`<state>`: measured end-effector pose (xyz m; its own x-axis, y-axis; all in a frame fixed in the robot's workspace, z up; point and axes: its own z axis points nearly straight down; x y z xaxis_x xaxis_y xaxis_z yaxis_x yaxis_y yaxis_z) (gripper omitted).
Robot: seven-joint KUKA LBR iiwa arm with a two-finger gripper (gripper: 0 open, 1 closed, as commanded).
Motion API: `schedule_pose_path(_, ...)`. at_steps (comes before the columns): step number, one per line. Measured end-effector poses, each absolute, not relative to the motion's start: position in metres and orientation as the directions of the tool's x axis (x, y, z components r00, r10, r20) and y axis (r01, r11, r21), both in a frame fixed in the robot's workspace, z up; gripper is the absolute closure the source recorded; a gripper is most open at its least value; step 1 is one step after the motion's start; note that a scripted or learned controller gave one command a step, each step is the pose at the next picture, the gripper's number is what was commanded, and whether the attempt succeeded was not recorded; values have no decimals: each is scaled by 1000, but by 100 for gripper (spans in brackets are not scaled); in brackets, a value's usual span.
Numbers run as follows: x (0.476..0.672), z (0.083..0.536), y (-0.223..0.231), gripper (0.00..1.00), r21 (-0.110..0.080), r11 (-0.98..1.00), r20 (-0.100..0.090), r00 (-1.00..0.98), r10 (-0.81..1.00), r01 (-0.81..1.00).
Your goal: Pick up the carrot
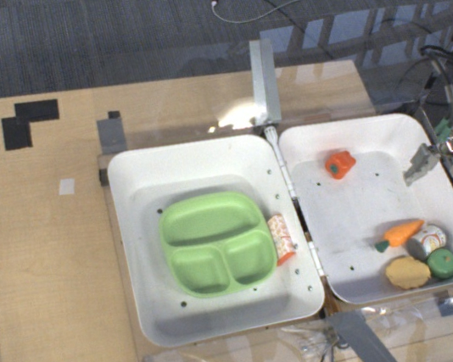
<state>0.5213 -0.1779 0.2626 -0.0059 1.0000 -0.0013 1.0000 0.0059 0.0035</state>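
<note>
fingers [422,162] at the gripper [420,164]: i cannot tell apart or together; carrot [402,233] lies untouched below them in right bin [329,227], pickup not begun.

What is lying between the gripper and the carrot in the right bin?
Nothing: in the camera view, only bare white bin floor separates the gripper from the carrot.

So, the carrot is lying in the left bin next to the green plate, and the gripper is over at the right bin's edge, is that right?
Not quite. The camera view shows the carrot lying in the right bin, near its lower right corner among other toy foods, while the green plate sits in the left bin. The gripper is indeed at the right bin's edge.
</note>
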Motion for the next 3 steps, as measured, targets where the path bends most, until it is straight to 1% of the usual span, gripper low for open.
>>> schedule_pose_path(1,556,356,-150,0,6,197,-3,-197,980,980)
schedule_pose_path(2,523,249,-191,0,4,378,-3,-378,926,926)
schedule_pose_path(3,494,155,-176,0,3,339,-1,-339,941,941)
